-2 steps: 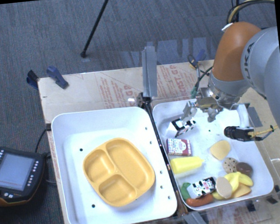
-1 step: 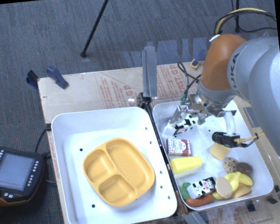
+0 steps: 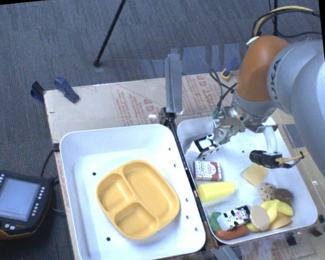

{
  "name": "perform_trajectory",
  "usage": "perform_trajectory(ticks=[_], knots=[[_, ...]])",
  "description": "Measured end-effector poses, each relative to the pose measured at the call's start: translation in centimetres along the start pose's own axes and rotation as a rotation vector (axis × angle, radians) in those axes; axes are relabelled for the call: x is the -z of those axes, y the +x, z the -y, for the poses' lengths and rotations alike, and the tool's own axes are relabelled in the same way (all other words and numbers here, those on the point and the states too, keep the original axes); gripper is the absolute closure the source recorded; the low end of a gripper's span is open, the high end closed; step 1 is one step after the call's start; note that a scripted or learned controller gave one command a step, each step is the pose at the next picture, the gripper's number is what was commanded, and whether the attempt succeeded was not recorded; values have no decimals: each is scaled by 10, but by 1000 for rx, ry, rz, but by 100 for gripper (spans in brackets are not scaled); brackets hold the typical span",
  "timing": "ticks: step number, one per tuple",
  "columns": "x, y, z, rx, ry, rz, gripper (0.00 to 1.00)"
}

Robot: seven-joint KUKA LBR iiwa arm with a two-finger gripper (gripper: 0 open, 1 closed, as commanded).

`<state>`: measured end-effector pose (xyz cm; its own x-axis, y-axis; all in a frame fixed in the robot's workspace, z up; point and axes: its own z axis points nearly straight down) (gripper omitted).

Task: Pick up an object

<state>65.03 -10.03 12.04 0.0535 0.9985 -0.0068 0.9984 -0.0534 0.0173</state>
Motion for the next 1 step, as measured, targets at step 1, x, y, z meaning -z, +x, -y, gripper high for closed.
perform_trajectory(ticks=[1], knots=[[-1,1,0,0,1,-2,0]])
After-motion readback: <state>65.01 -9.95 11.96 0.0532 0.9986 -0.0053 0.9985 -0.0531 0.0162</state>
